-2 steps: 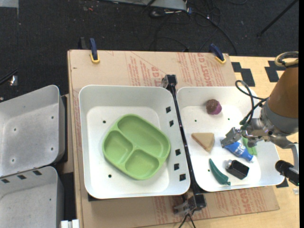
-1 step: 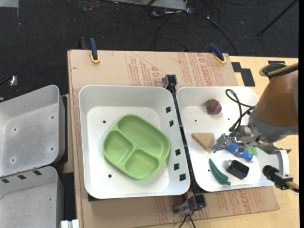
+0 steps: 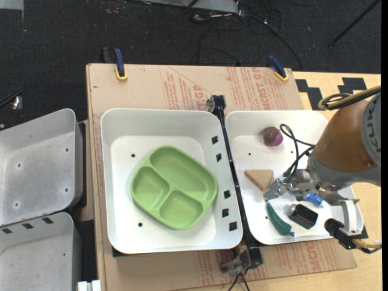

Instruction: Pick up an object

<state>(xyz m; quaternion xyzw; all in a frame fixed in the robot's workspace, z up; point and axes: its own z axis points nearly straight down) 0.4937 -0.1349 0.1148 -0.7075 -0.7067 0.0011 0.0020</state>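
The right bin (image 3: 315, 123) holds a purple ball (image 3: 272, 136) at the back, a tan wedge (image 3: 259, 177) near its middle left, a dark green curved piece (image 3: 279, 219) at the front and a black block (image 3: 303, 216) beside it. A small blue piece (image 3: 313, 199) lies just behind the black block. My gripper (image 3: 282, 188) hangs low over the bin, right next to the tan wedge's right corner and above the green piece. The arm's orange band (image 3: 353, 139) hides the bin's right side.
In the left bin (image 3: 115, 162) lies a light green divided plate (image 3: 174, 187). A black divider with clips (image 3: 229, 174) runs between the bins. White trays (image 3: 36, 162) lie off the bench at left. Cables (image 3: 291, 141) loop from the wrist over the right bin.
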